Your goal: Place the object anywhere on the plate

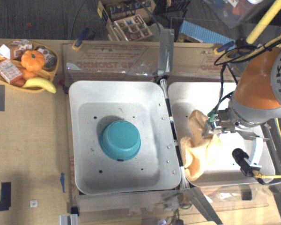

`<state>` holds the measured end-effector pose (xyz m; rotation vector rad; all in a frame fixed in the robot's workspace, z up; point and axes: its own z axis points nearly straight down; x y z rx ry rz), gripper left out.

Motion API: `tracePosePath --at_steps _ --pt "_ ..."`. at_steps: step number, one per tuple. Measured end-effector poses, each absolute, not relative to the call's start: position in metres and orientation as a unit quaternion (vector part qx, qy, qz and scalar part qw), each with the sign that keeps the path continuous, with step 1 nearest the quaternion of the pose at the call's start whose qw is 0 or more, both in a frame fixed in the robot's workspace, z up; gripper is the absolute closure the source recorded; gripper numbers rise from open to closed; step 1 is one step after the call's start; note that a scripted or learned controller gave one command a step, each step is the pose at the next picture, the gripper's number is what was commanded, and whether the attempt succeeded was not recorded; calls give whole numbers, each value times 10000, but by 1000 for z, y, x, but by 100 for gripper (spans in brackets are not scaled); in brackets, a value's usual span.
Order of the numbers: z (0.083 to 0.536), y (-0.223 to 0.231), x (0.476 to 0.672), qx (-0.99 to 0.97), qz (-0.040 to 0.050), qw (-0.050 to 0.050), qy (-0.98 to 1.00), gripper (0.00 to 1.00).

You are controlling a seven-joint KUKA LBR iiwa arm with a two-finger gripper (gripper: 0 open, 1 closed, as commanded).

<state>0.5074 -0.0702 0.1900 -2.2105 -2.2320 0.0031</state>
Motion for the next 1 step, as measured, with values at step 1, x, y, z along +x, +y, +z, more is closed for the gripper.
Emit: tracePosePath --at_steps 1 --pt "224 -70 508 -7032 2 -9 -7109 100"
